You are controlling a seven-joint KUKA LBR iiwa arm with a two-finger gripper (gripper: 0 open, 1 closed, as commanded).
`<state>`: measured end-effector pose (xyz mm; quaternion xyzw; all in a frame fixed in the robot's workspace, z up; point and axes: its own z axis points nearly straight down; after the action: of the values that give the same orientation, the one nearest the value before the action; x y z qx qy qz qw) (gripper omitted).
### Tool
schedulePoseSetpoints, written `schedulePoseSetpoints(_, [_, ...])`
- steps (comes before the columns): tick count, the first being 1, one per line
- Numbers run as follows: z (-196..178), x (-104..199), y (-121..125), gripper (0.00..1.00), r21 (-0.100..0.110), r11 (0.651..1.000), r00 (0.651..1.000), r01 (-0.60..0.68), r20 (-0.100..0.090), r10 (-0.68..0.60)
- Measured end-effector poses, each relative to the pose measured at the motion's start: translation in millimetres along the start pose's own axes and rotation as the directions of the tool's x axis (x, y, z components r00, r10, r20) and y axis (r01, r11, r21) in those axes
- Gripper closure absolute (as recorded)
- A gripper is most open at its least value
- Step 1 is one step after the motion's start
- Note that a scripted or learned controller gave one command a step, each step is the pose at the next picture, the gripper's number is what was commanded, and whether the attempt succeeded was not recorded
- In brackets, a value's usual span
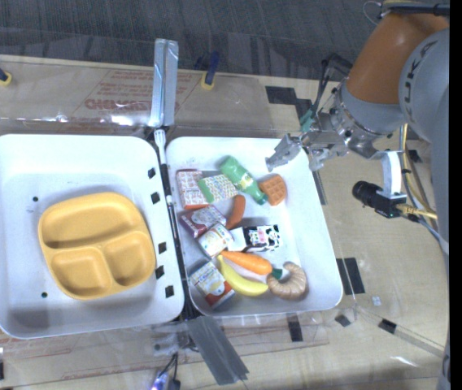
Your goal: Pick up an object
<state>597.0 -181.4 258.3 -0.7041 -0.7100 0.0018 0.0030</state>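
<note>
- Camera view: the gripper [296,153] hangs over the upper right edge of the right bin [322,242], its fingers [280,154] spread apart and grasping nothing.
- Just below and left of it lie a waffle [272,188] and a green bottle [240,177].
- A carrot [247,262], banana [241,280] and croissant [290,280] sit near the front.
- The left bin [11,177] holds a yellow tray [94,242].

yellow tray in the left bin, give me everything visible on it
The yellow tray looks like matte moulded plastic with rounded corners and three compartments: one long one along the far side and two smaller ones nearer the camera. It lies flat and right side up, slightly rotated, on the floor of the left bin. Nothing sits in it or touches it.
</note>
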Motion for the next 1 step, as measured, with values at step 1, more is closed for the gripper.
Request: schedulePoseSetpoints(1, [136.2, 21.7, 30.9, 0.0, -0.001, 0.98, 0.98, 0.198, 0.0, -0.198])
